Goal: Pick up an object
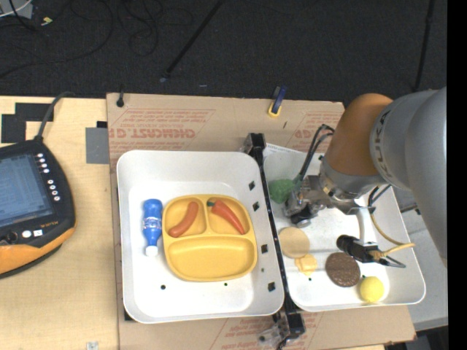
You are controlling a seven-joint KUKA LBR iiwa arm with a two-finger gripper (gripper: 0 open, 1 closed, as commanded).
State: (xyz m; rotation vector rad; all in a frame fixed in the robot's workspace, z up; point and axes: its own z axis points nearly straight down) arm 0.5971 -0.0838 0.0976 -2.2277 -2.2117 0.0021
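My gripper (300,208) hangs low over the upper left part of the right bin (408,290). A green lumpy object (280,190) lies just left of it, close to the divider, and I cannot tell whether they touch. A tan round disc (294,242) lies just below the gripper. Further down are a small yellow block (307,263), a brown round cookie (342,269) and a yellow lemon (371,289).
The left bin (135,283) holds a yellow divided plate (209,257) with a sausage (183,219) and a red pepper (229,215), and a blue bottle (151,225) beside it. A tablet controller (29,203) sits at far left. The arm covers the right bin's upper right.
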